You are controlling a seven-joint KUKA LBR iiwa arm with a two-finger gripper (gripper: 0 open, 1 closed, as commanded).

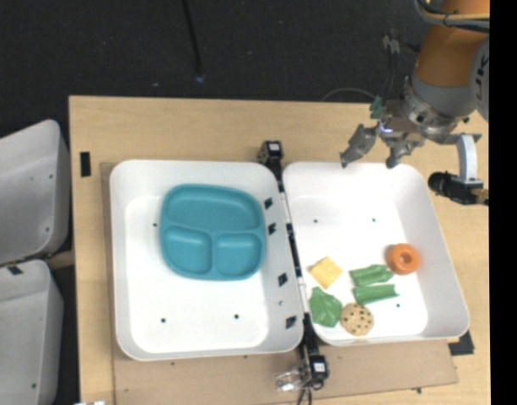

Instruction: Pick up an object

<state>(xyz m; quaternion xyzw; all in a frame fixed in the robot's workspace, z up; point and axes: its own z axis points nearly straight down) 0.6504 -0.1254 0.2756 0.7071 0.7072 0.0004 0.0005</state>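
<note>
The gripper [373, 155] hangs above the right bin's [410, 184] far rim, fingers spread wide and holding nothing; the toy foods [363, 285] lie well apart from it.

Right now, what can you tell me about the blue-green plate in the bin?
The teal plate is a rounded, smooth tray that looks like plastic. Raised ridges split it into three sections: one wide one across the top and two smaller ones below. It lies flat, right side up, on the floor of the left bin, nearer the bin's far side. Its right edge reaches close to the wall between the two bins. Nothing sits in it, and only the bin touches it.
</note>
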